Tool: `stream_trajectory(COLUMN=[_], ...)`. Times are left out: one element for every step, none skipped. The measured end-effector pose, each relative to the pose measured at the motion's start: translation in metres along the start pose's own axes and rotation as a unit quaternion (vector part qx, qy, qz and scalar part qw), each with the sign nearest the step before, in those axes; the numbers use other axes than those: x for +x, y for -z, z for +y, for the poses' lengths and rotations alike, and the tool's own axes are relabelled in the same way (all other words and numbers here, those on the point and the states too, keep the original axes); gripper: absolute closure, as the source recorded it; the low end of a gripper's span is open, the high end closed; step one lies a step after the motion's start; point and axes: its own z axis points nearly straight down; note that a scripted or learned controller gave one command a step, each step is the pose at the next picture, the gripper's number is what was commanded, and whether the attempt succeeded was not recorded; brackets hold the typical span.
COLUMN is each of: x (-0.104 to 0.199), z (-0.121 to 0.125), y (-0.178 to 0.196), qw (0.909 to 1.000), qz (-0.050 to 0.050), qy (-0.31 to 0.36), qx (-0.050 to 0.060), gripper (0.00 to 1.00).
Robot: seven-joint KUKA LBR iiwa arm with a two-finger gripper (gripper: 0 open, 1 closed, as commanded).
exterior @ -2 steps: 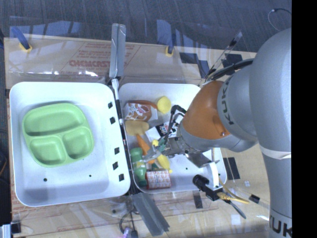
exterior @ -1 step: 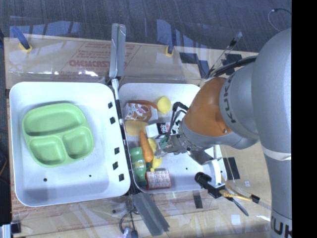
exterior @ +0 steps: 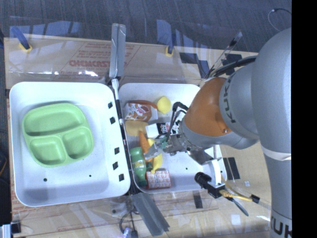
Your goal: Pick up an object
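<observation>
Two white bins sit side by side on the desk: the left bin carries a green divided tray, and the right bin holds a crowded heap along its left wall. Over that right bin leans the grey arm, its orange band tipped down and leftward so the pincer is sunk among the clutter. Whether its jaws are spread or closed I cannot tell, since the wrist and the items blur together there. Candidates for picking lie packed close: a brown-labelled packet, a red-and-white packet, a green item, a lemon-like yellow piece and an orange carrot-like piece. The main risk, I judge, is crowding: the jaws may wedge between neighbours, catch two things at once, or only nudge something against the wall and lift away with nothing.
</observation>
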Motion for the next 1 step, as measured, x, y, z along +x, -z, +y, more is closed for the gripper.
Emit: stream_trajectory(x=[0.0000], z=[0.0003], y=[0.0059], qw=[1.0000], qz=[0.001], qy=[0.002], qx=[0.003], gripper=[1.00])
